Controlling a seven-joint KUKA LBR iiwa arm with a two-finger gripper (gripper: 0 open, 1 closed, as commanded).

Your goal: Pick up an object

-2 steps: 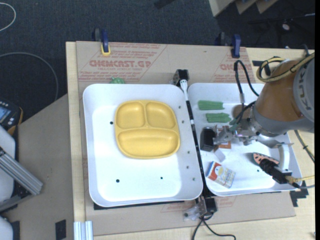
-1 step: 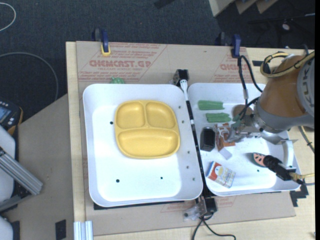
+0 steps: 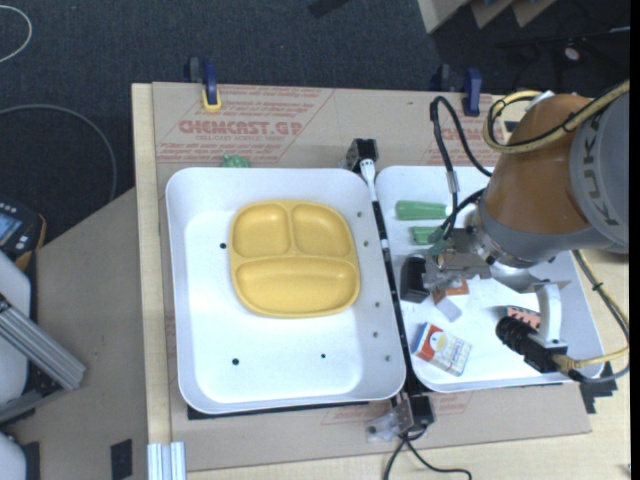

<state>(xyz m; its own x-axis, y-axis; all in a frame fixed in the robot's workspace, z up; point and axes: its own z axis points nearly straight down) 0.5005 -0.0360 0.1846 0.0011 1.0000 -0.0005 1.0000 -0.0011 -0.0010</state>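
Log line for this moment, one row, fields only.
arm: over right bin | tool: low among items | nearby: green marker, small carton | left bin: yellow divided plate | grasp: unconfirmed

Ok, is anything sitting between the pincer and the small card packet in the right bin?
Nothing visible blocks it. The pincer hangs low in the right bin, and the card packet lies just below it in the view on bare bin floor. A black object sits left of the pincer, off that line.
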